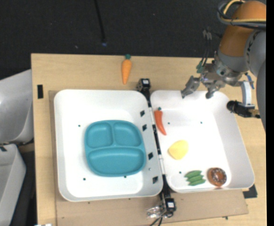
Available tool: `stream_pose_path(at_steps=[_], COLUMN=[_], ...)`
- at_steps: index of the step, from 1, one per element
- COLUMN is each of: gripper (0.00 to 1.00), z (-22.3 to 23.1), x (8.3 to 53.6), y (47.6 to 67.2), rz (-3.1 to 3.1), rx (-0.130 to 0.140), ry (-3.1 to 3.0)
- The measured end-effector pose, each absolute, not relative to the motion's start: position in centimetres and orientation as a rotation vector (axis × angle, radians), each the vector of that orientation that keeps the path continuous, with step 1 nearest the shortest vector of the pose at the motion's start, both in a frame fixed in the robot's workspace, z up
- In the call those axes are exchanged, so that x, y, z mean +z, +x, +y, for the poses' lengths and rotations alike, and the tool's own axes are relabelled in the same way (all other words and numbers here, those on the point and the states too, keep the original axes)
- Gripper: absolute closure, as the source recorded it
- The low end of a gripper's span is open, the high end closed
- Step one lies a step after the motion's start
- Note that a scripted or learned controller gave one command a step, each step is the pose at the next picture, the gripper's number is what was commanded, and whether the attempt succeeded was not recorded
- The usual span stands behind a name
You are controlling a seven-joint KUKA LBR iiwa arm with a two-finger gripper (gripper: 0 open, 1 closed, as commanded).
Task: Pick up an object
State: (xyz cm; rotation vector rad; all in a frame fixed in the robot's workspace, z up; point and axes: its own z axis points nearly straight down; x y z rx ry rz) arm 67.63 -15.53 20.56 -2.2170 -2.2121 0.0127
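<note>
Well, nothing is picked yet, and the candidates all lie in the right bin [231,140]: a red chili pepper [160,122] tight against its left wall, a yellow lemon-like piece [178,149] near the middle, and a green pea pod [194,177] just beside a round brown doughnut-looking thing [217,175] along the near edge. Over in the left bin [66,140] sits a blue divided plate [115,148], and a toy carrot [126,69] lies out on the bare bench [43,69] beyond that bin's far edge. The gripper [198,89] hovers over the far edge of the right bin, its two fingers spread apart with nothing between them, well away from every object. From here I would worry most about the pepper: it hugs the wall where the two bins meet, so a finger coming down there could strike the rim or shove the pepper instead of straddling it. The pea pod and the brown piece sit so close together that a grab at one may nudge the other. The lemon piece looks rounded and could squirt out of a pinch.
</note>
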Motion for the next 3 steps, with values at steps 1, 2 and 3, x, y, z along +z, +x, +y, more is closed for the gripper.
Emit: stream_pose_path(at_steps=[1, 2, 3], gripper=[0.00, 0.00, 0.00], z=[-15.5, -15.2, -15.3], x=[21.5, 16.0, 10.8], y=[67.9, 68.8, 68.7], rz=[-2.224, -2.226, -2.227], rx=[0.000, 0.004, 0.005], ry=[-2.222, -2.217, -2.215])
